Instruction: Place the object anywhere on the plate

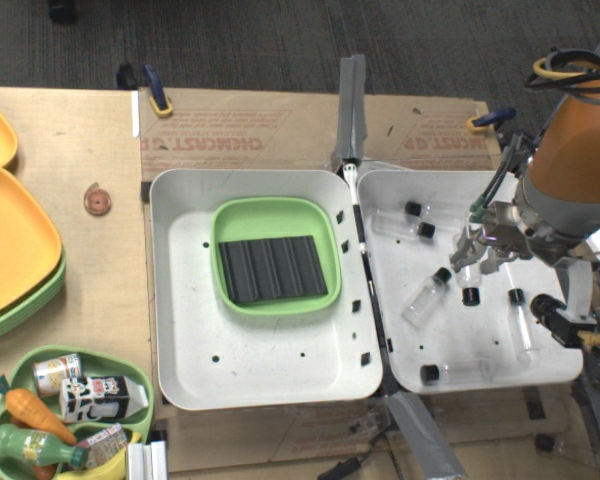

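Camera view, jaws [477,258] state unclear, clear vial [427,293] just beside, plate [275,213] apart.

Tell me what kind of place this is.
Probably a robotics lab test bench, not a kitchen: two white bins sit on clamped cardboard, a green plate holds a dark ridged block, and toy food fills a bowl over office carpet.

Even overhead light; soft shadows; sharp focus; mild bin glare
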You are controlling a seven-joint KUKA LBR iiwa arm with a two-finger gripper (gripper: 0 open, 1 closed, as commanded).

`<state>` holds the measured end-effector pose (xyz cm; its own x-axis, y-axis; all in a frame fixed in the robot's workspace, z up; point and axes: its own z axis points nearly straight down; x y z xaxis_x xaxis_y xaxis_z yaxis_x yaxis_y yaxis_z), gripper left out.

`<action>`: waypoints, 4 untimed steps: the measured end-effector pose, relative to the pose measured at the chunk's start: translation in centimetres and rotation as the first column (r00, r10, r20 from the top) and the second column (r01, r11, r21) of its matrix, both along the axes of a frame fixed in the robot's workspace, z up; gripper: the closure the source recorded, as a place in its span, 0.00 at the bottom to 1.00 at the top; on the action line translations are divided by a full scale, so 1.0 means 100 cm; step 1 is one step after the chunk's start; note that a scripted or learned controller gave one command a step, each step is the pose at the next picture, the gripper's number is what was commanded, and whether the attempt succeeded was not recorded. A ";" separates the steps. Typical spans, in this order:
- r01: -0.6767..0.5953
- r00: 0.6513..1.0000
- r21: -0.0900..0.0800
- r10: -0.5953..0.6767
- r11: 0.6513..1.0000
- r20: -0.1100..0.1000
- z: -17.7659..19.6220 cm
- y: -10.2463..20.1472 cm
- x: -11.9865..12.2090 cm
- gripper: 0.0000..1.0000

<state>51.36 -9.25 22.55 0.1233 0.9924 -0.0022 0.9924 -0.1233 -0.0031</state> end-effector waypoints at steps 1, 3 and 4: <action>-0.192 0.981 0.002 0.192 0.981 -0.002 -0.016 0.041 0.009 1.00; -0.480 0.877 0.001 0.480 0.877 0.001 -0.035 0.114 0.064 1.00; -0.480 0.877 0.001 0.480 0.877 0.001 -0.035 0.114 0.064 0.00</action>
